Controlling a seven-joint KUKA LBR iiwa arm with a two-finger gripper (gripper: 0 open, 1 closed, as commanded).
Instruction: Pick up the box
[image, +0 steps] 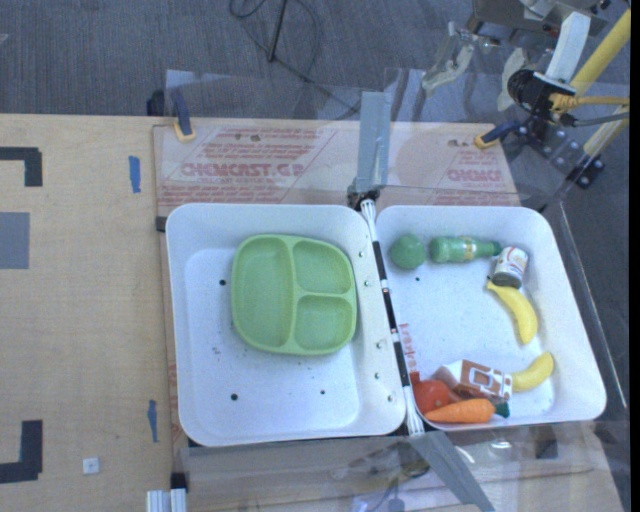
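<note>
The two white bins (190, 395) look like smooth moulded plastic with a dull sheen and a few dark specks. In the left one, the green divided plate (294, 293) is matt plastic. In the right bin, the bananas (518, 312) and carrot (461, 411) have a glossy, toy-like plastic finish, and the box (485, 379) at lower right looks like printed card. The surface (75, 300) at the left of the frame is pale, matt wood, marked with black and blue tape.

Red print on the cardboard sheet (250, 160) behind the bins seems to read "CHOICAST"; other labels are illegible.
</note>
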